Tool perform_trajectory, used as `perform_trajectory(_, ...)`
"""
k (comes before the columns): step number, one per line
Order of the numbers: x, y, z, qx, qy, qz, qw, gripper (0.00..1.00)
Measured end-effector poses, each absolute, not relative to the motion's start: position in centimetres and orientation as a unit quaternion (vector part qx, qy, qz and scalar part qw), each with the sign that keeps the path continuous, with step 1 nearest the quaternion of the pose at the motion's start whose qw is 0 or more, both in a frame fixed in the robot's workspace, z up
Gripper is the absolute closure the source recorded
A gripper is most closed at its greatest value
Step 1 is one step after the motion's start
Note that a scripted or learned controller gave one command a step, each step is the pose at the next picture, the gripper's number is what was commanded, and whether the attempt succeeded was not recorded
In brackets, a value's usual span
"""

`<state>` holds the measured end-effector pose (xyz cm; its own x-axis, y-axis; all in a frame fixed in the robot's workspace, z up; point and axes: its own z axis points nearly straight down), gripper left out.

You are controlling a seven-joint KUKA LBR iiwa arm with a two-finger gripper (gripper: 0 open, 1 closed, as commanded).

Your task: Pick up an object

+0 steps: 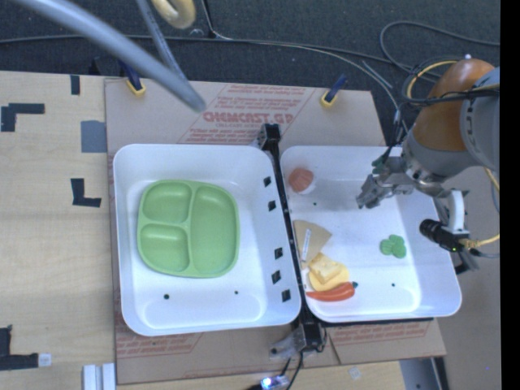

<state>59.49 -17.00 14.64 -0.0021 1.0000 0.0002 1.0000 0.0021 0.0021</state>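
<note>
My gripper [370,198] hangs over the back middle of the right bin [435,295], its dark fingers pointing down-left, with nothing seen between them. A small pink round piece [301,179] lies to its left near the divider. Right of and below the gripper rests a green leafy piece [394,247]. A tan wedge [311,238], a yellow cheese-like piece [325,270] and a red chilli [331,293] lie along the bin's left front.
The left bin [130,299] holds a green divided plate [188,227]. Black clips run along the divider [280,242] between the bins. The grey and orange arm [451,112] comes in from the right, with cables behind it.
</note>
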Motion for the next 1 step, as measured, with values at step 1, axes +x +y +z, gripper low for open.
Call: perform_trajectory(1,60.08,-16.46,20.76,0.706,0.708,0.0014,0.002,1.00)
